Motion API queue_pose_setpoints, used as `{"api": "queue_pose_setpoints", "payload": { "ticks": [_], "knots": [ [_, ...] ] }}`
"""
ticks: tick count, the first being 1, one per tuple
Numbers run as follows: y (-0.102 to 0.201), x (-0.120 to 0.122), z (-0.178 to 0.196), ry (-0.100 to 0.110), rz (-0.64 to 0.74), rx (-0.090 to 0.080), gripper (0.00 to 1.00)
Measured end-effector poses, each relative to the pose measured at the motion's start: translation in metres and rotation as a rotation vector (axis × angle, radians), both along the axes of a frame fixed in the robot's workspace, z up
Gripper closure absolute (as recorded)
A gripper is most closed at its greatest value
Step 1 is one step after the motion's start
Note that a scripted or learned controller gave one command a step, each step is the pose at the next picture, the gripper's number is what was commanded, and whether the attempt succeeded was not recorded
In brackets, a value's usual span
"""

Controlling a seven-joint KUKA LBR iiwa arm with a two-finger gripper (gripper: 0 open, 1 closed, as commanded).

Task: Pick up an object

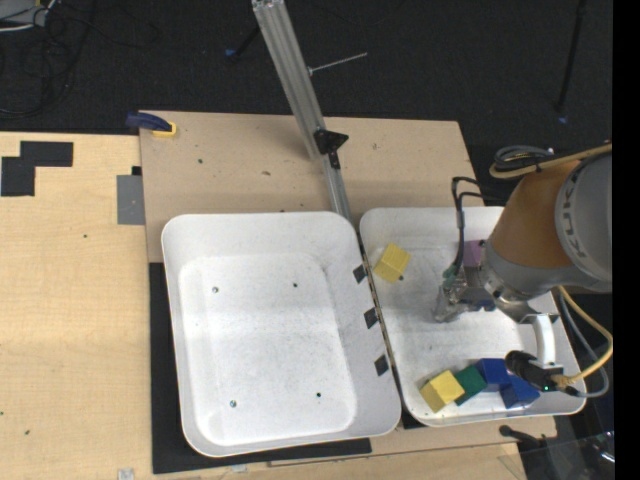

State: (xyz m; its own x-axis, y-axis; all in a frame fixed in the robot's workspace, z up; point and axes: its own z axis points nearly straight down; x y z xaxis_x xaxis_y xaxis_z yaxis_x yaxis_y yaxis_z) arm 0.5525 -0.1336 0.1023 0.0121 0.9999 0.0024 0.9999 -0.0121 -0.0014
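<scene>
Yellow block (441, 389) tilted diagonally; hand (447, 305) above.

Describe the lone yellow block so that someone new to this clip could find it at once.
Start at the right bin, the one the arm reaches into. The yellow block lies alone near its upper left, beside the divider. The other yellow block sits at the bottom edge, touching a green block.

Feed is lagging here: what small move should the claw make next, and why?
Probably shift left toward the yellow block by the right bin's left wall, then descend. The claw sits low over bare floor with nothing visibly between its fingers, and that block lies apart from the others.
</scene>
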Motion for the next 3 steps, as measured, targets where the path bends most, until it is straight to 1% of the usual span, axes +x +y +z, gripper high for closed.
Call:
{"api": "queue_pose_setpoints", "payload": {
  "ticks": [1,2,3],
  "knots": [
    [0.007,0.007,0.056,-0.004,0.014,-0.003,1.0],
    [0.005,0.003,0.118,-0.005,0.013,-0.003,1.0],
    [0.004,0.004,0.171,-0.005,0.014,-0.003,1.0]
  ]
}}
